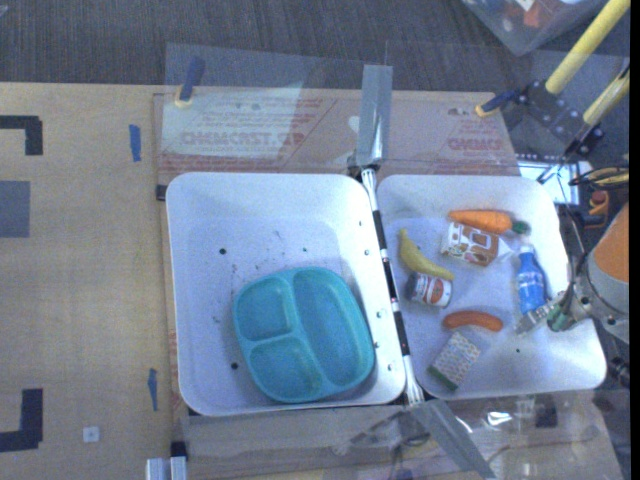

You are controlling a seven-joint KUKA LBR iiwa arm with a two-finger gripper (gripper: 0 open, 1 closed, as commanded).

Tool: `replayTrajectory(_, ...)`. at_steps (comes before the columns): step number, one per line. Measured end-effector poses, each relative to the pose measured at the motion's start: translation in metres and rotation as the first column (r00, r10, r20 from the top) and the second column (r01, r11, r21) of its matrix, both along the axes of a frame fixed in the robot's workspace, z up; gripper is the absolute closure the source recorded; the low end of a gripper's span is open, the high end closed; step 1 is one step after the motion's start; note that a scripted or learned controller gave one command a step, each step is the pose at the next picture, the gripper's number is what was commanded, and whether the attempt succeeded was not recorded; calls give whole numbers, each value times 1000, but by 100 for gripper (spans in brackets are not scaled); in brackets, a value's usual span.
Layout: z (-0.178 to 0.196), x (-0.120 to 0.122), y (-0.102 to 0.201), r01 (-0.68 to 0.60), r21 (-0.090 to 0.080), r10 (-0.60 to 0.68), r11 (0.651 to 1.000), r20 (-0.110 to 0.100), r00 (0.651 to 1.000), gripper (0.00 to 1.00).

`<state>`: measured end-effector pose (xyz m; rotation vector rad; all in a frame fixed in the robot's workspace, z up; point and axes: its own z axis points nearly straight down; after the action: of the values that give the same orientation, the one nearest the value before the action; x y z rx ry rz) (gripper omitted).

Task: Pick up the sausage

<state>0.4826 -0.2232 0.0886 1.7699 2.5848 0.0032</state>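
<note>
The sausage, a small reddish-brown link, lies flat on the floor of the right bin, a little below its middle. My gripper hangs at the bin's right side, low over the floor, a short way right of the sausage and just below the blue bottle. Nothing shows in its grasp. The arm's orange band sits at the view's right edge.
The right bin also holds a carrot, a small carton, a banana, a can and a flat green-grey packet. A teal divided plate lies in the left bin.
</note>
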Motion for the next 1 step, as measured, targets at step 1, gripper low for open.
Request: replayTrajectory(1, 0, 0, -2, -462, -6, 462, 887, -1, 887, 100)
